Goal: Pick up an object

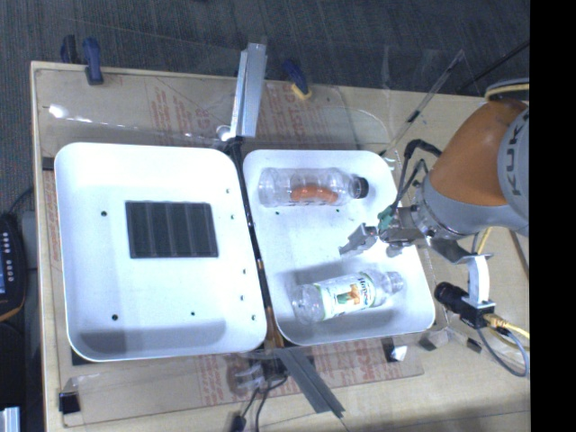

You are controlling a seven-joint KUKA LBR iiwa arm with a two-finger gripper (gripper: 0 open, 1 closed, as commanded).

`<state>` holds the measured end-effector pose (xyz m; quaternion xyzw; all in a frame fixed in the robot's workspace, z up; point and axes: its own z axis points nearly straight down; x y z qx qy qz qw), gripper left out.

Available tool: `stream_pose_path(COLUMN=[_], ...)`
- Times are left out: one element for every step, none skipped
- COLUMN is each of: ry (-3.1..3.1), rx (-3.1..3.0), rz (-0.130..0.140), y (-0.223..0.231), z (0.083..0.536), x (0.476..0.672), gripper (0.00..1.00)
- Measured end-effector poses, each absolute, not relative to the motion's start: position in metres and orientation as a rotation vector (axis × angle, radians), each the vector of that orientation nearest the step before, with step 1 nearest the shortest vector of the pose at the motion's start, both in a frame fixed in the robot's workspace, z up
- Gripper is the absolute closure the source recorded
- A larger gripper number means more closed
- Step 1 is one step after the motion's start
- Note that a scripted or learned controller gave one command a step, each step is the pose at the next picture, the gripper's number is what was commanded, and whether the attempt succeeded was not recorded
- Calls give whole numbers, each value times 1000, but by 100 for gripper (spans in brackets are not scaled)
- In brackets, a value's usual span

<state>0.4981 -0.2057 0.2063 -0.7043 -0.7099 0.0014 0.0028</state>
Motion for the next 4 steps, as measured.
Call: stream_pose_path(ry=[-2229,-2253,-2349,-2166], rx=[-2212,-2187,-2085,-2273], rz=[1,4,0,3], y=[-194,-210,-210,-208], z=[213,188,92,164], x=[531,504,478,504], gripper=[0,0,0,0])
